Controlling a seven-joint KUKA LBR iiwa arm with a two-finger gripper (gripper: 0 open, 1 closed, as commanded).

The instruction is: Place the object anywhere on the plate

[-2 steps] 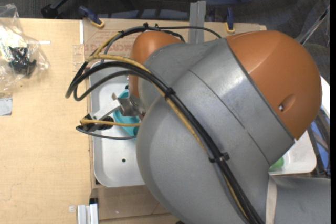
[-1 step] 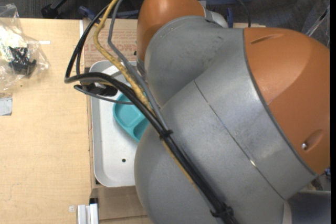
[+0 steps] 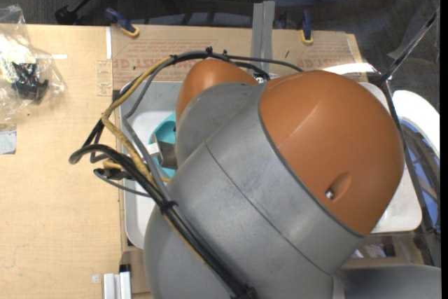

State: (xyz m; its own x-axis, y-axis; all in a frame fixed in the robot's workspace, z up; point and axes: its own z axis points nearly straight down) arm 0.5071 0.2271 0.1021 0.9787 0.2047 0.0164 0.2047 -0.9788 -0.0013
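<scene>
The grey arm (image 3: 280, 206), with its orange bands, sits close under the camera and covers most of both bins. A slice of a teal plate (image 3: 165, 131) shows at the arm's left edge, inside the left white bin (image 3: 140, 124). A small dark grey shape (image 3: 164, 149) lies just below that teal slice, and I cannot tell what it is. The arm hides the rest of the plate and whatever lies beside it.
Black and yellow cables (image 3: 115, 150) loop off the arm over the left bin's rim. A clear bag of small black parts (image 3: 24, 73) lies on the wooden bench at far left. Cardboard (image 3: 231, 52) with blue clamps (image 3: 122, 26) backs the bins. The right bin's edge (image 3: 414, 143) shows past the arm.
</scene>
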